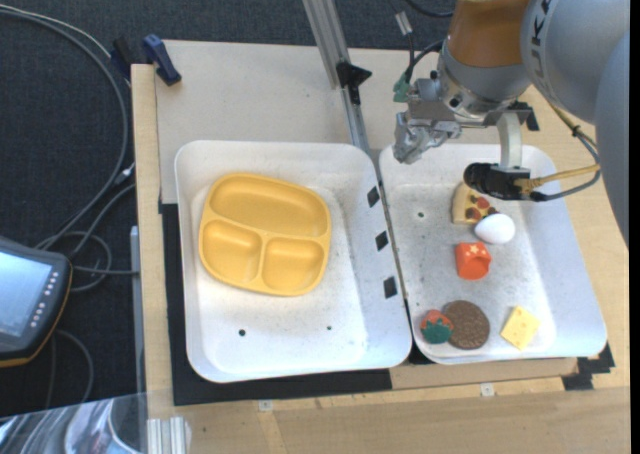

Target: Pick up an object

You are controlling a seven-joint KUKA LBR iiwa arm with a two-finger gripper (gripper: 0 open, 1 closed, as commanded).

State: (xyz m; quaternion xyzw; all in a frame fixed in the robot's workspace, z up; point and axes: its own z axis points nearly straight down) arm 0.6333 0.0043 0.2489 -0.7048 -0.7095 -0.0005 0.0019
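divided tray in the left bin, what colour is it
Yellow; the divided tray shows plainly in the camera view.

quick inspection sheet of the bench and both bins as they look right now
surface: wooden bench bearing left bin and right bin, side by side
job's things: in right bin, pizza slice, white egg, orange cup, brown patty, cheese wedge, small red-green piece
clutter: yellow divided plate in left bin; blue clamp at bench corner
grippers: pincer hangs over right bin's far-left corner
cables: black cables on floor, left
surroundings: dark carpet; handheld screen at left edge
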